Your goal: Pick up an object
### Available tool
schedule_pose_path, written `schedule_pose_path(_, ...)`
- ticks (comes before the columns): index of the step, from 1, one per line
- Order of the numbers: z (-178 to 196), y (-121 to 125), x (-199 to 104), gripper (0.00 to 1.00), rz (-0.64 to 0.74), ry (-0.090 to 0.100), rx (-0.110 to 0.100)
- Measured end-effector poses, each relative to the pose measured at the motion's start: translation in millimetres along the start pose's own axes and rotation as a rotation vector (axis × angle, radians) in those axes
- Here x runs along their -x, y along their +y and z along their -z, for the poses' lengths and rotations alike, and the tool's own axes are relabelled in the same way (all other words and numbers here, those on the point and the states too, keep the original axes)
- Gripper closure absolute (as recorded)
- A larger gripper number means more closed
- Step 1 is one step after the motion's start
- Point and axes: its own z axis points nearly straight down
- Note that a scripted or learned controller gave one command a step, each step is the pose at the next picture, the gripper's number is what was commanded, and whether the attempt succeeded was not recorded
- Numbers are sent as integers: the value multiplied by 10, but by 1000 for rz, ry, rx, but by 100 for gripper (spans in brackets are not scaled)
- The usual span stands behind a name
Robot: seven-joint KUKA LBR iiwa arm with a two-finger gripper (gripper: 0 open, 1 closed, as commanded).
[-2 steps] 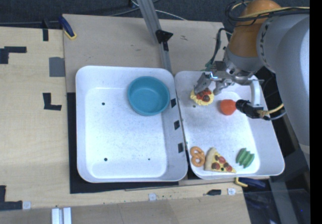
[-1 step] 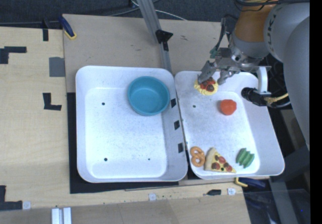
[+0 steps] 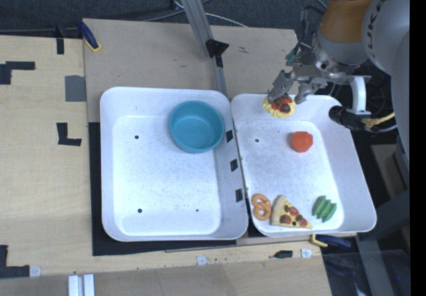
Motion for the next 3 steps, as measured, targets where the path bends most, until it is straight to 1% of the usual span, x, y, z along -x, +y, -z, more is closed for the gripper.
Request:
schedule_pose_path(2, 72, -297, -974, 100, 4, 1, -3)
schedule_pose_path(3, -9, -433, -1440, 100, 3, 1, -4)
